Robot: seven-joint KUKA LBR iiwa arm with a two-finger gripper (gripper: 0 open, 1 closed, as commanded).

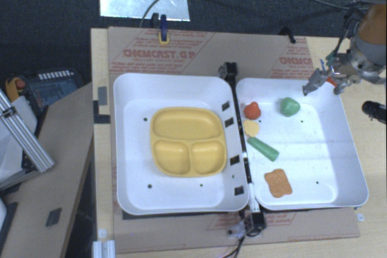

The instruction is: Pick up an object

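In the right bin (338, 148) lie a red tomato-like ball (252, 110), a green round object (289, 106), a pale yellow disc (251, 128), a green cylinder (263, 148) and an orange cracker-shaped piece (278, 182). My gripper (325, 82) hangs over the bin's far right corner, to the right of the green round object and apart from it. Its two fingers are spread, one on each side, and nothing sits between them.
The left bin (130, 148) holds a yellow divided plate (185, 141). A black clip strip (237, 130) joins the two bins. A cable arcs across the back. Cardboard lies under both bins; a grey box and an aluminium rail stand at the left.
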